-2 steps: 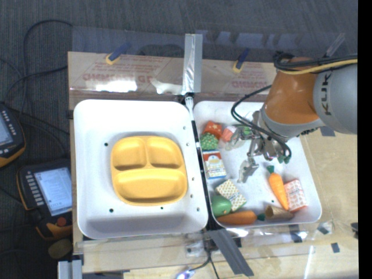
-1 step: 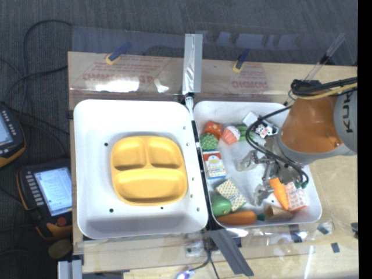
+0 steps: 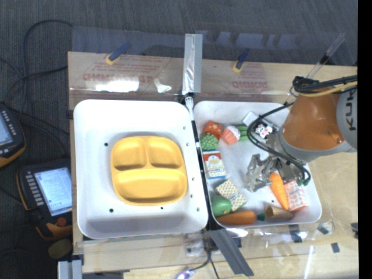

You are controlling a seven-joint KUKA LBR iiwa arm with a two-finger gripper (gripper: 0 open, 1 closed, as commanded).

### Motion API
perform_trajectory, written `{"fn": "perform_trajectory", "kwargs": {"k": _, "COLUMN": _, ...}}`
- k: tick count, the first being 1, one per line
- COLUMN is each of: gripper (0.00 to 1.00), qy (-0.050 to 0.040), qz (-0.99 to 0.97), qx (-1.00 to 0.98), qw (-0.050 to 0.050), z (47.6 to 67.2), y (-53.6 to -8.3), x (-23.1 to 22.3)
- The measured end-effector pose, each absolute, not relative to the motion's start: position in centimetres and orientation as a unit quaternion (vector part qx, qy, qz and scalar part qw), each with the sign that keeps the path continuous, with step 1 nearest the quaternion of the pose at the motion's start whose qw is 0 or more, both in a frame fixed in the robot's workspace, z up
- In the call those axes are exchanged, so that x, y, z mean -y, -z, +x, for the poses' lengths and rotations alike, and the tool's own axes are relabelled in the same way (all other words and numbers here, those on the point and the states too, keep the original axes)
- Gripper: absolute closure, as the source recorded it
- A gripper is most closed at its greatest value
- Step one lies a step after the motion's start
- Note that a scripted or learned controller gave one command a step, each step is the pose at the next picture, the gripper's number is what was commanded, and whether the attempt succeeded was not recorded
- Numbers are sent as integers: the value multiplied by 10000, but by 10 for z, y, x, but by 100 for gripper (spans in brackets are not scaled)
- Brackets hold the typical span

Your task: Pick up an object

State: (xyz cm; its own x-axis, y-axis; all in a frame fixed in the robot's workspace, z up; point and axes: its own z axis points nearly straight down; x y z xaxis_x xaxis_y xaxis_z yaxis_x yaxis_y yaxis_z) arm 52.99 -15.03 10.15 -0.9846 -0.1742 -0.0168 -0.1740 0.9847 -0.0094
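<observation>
Looking nearest, I see a long carrot (image 3: 237, 218) at the right bin's (image 3: 314, 213) near edge. Farther in, my gripper (image 3: 258, 174) hangs beside a small carrot (image 3: 278, 192); I can't tell its opening or any hold. Left bin (image 3: 87, 173) carries a yellow tray (image 3: 149, 169).

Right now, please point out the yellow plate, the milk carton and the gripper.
yellow plate (image 3: 149, 169), camera view, lower compartment.
milk carton (image 3: 214, 165), camera view, front face.
gripper (image 3: 260, 175), camera view, between fingertips.
</observation>
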Motion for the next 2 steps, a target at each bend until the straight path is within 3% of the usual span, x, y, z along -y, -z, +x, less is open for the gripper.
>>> {"fn": "perform_trajectory", "kwargs": {"k": 1, "gripper": 100, "qy": 50, "qz": -827, "qx": -9965, "qw": 132, "z": 502, "y": -94, "x": 131}}
{"fn": "perform_trajectory", "kwargs": {"k": 2, "gripper": 100, "qy": -4, "qz": 543, "qx": -9985, "qw": 60, "z": 547, "y": -92, "x": 167}}
